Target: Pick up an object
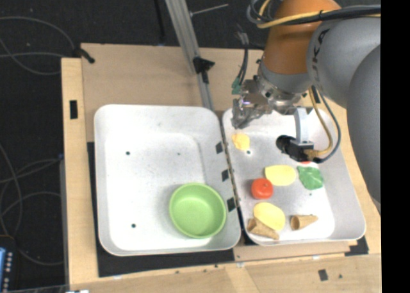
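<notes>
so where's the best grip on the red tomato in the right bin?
Probably straight down on the red tomato, fingers closing along the near-far line across its round middle. The yellow piece sits close on its right and another yellow one just below, so that axis looks least crowded.

Tan wooden bench (141,74) bearing two white bins (154,138) (343,208) side by side.

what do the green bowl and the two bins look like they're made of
The green bowl looks like moulded plastic: one even lime colour, smooth matte surface, thick rounded rim. The left bin and right bin look like thin formed white plastic, with rounded corners, a soft sheen and dark specks or scuffs; painted metal cannot be ruled out from this view.
</notes>
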You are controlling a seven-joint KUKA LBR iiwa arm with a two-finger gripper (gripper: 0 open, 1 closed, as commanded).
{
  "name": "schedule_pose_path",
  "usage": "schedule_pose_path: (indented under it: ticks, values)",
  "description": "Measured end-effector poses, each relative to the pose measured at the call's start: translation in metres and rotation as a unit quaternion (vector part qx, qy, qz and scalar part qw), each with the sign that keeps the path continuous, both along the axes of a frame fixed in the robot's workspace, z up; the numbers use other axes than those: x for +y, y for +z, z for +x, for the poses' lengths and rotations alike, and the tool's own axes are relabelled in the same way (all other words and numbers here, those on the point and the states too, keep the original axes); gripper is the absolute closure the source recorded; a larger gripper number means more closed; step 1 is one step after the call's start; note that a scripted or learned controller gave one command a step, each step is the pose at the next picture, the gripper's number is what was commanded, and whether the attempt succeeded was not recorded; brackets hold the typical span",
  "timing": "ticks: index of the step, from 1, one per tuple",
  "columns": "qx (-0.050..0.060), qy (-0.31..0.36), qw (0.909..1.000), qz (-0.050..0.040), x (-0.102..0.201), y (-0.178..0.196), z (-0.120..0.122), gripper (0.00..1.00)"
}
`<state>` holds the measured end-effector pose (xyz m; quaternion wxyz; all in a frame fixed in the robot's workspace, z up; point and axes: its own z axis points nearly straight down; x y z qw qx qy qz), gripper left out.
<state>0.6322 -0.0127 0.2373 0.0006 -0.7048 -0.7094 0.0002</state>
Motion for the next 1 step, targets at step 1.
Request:
schedule_pose_path:
  ticks: [1]
  values:
    - [0.0, 0.0, 1.0, 0.0004, 0.0568, -0.0075, -0.0091, 1.0]
